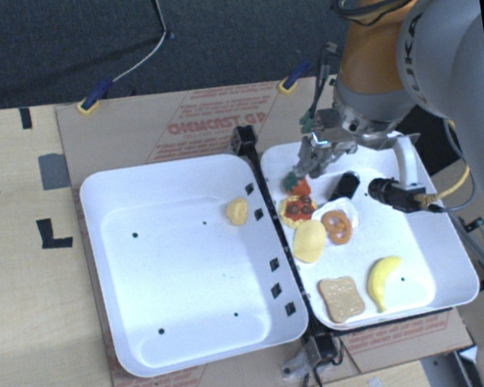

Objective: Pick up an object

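Gripper: we see the gripper (308,165) low over the back left part of the right bin (434,240), near the wall shared with the left bin (183,278).
Grip state: we cannot tell whether it is spread or closed, and we see nothing plainly held in it.
Likely target: we judge it to be the green piece (292,179) just beside the tip, or the red and orange cluster (298,208) just in front of it.
Risk, crowding: these pieces touch one another and the yellow fruit (310,241), so we could nudge a neighbour or pinch two things at once.
Risk, wall: the target sits close to the bin wall, so we think one side of the gripper could catch the wall and close on nothing.
Risk, slip: the pieces look small and rounded, so a grip off their middle may squeeze them out.
Count, left bin: one pale yellow lump (237,211).
Count, right bin: one green piece, one red and orange cluster whose parts we cannot separate, one yellow fruit, one pretzel (338,224), one black object (343,186), one bread slice (341,298) and one banana (383,280).
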### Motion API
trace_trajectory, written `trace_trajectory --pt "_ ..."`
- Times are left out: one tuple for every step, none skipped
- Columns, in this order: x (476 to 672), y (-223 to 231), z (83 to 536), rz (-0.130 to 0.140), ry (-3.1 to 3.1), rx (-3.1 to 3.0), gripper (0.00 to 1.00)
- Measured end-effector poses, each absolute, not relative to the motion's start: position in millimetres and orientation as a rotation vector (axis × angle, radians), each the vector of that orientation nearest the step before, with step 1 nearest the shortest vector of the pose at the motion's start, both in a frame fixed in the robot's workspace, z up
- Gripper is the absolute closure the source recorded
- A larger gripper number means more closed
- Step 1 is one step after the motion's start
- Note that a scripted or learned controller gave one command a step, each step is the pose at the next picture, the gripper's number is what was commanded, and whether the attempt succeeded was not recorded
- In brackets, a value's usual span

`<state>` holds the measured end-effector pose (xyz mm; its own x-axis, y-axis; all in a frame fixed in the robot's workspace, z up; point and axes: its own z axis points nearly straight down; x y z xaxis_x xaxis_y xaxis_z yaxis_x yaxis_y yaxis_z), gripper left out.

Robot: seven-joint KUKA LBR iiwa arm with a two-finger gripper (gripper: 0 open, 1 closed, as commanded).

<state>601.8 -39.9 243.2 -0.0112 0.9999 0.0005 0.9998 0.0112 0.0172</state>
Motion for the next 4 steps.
trace_trajectory --pt "635.4 42.6 326.9 0.014 2.229 2.205 1.0" --pt "663.4 148.0 461.8 0.024 2.232 2.2 1.0" --pt "634.7 240.3 540.6 0.015 2.235 2.206 1.0" --pt "558.3 233.3 378.6 -0.032 2.231 2.226 1.0"
